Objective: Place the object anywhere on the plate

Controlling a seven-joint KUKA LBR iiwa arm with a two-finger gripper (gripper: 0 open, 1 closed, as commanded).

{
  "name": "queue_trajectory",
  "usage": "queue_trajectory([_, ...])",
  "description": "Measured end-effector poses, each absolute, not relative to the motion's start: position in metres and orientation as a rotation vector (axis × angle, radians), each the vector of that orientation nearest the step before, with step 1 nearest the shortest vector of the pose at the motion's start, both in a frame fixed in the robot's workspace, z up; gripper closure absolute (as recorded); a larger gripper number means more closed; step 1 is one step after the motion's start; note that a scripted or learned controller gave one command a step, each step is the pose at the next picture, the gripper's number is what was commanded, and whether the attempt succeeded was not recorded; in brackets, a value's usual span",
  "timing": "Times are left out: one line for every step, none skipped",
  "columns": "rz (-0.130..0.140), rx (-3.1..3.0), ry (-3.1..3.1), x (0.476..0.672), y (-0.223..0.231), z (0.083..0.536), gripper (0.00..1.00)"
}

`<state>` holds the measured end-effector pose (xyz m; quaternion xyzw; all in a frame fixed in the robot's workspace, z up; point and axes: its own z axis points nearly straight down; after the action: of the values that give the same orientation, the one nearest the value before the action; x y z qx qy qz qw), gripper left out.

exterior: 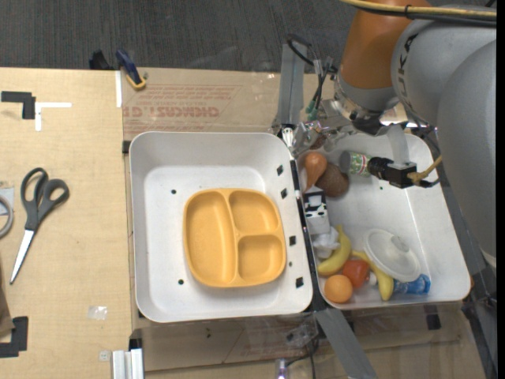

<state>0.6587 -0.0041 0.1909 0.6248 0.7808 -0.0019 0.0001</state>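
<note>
A yellow divided plate (234,236) lies in the middle of the left bin (150,180), with nothing on it. My gripper (309,136) hangs at the far left corner of the right bin (430,212), under the orange wrist band. Just below it lie an orange-brown pear-shaped fruit (315,165) and a brown round fruit (334,182). The arm's body hides the gripper's tip, and I see nothing held in it.
The right bin's front holds a banana (338,253), a tomato (356,272), an orange (338,289), a white lid (392,253), a blue piece (412,285) and a small black-and-white box (317,210). A small bottle (357,163) lies near the wrist. Scissors (35,204) rest on the bench's left.
</note>
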Motion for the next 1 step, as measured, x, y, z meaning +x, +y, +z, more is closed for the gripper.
queue_trajectory([-0.004,1.797,2.578,0.5857,0.0484,0.1912,1.0])
